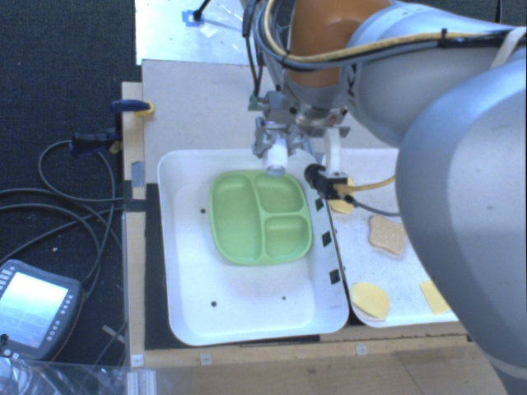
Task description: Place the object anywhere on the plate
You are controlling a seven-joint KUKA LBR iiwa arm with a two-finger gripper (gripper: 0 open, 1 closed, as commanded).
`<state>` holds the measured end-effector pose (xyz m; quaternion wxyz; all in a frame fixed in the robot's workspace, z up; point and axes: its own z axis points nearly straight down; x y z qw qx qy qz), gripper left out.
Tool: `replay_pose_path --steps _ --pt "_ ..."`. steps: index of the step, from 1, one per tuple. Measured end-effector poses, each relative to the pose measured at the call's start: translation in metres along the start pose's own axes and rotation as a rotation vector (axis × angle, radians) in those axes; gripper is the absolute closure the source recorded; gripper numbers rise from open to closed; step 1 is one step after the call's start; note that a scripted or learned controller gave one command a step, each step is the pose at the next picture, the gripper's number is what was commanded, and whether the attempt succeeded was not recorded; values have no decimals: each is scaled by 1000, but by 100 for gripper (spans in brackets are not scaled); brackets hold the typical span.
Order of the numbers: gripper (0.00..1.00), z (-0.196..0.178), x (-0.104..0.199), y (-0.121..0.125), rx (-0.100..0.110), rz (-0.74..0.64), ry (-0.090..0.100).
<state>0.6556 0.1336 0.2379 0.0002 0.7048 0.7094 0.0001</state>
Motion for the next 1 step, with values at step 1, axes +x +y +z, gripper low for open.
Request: replay_pose_path --steps 1 --pt "0 0 0 0 -1 -1 -1"
